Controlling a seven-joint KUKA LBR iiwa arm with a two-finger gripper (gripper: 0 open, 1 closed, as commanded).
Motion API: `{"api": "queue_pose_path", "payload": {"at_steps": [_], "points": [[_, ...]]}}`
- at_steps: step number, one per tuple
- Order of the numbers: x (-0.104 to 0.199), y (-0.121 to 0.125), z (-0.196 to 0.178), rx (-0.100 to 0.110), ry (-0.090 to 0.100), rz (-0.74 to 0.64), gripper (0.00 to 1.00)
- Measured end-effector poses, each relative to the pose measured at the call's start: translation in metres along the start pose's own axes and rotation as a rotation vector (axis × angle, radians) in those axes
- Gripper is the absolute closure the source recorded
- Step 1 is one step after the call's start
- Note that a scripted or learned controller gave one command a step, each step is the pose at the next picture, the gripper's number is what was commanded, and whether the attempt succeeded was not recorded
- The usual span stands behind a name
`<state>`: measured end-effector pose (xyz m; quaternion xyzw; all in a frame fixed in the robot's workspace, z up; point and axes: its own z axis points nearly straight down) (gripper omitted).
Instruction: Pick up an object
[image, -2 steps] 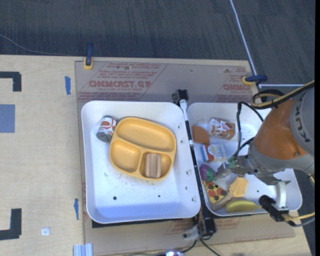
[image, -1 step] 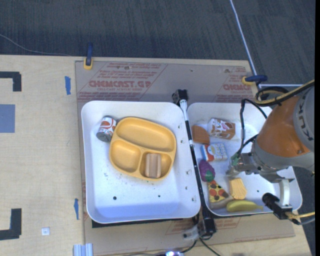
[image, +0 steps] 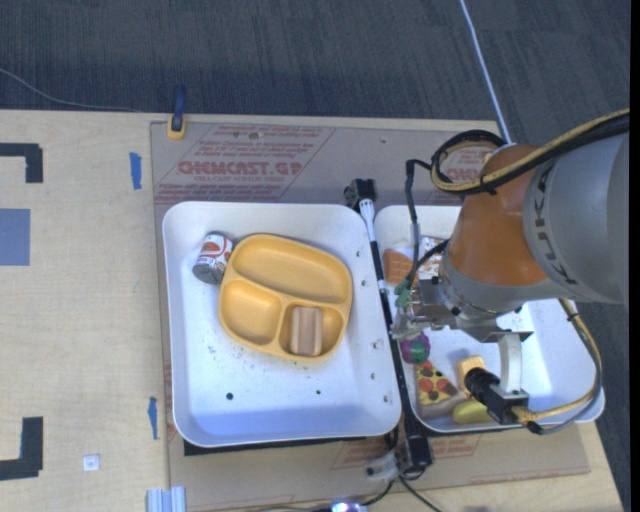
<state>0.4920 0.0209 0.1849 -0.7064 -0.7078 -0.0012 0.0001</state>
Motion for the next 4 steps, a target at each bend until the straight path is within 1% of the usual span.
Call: {"api": "queue_pose_path", "payload": {"at_steps": [1,4], "points": [[-0.0009,-0.0002,0.0001,0.001,-0.001,0.0,0.0],[-0.001,-0.0002,0.0001,0.001,-0.001,0.001,0.0]]}}
